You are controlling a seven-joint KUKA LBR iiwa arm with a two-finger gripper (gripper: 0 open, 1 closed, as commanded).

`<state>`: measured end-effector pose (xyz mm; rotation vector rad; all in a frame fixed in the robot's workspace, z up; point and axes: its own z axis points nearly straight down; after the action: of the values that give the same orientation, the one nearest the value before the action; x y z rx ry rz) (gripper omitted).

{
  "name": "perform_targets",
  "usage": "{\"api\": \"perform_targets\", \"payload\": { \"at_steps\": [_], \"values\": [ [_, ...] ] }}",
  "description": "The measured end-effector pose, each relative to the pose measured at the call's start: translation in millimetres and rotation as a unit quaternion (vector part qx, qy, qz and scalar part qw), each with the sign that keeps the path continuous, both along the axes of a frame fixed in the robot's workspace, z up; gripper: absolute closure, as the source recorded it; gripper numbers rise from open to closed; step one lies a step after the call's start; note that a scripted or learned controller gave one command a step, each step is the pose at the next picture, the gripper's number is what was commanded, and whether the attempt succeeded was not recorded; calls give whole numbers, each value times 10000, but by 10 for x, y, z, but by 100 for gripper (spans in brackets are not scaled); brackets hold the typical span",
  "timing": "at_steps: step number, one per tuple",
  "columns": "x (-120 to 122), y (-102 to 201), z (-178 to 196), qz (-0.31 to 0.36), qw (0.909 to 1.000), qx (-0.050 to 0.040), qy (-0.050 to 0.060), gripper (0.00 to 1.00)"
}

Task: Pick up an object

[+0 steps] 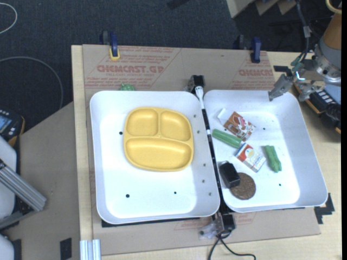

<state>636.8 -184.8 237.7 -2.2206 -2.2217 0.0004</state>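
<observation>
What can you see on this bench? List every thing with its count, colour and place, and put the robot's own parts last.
bins: 2, white, side by side on the bench; left bin, right bin
divided plate: 1, yellow, three compartments, in the left bin
printed packets: 2, red and white, right bin; one near the top, one mid-bin
green pieces: 2, right bin; long one left of centre, short one to the right
black block: 1, right bin, lower left
brown disc: 1, beside the black block
clamps: 2, blue, board's far edge
hand: 1, grey, above the right bin's far right corner
</observation>
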Motion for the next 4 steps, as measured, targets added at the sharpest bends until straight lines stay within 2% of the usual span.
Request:
{"api": "perform_targets", "payload": {
  "at_steps": [1, 2, 3, 4],
  "values": [
    [155, 562, -1296, 3, 9999, -22, -117, 0],
    [288, 846, -1505, 22, 10000, -5, -47, 0],
    [295, 202, -1522, -27, 10000, -23, -18, 0],
    [55, 556, -1527, 9, 10000, 9, 14, 0]
  ]
}}
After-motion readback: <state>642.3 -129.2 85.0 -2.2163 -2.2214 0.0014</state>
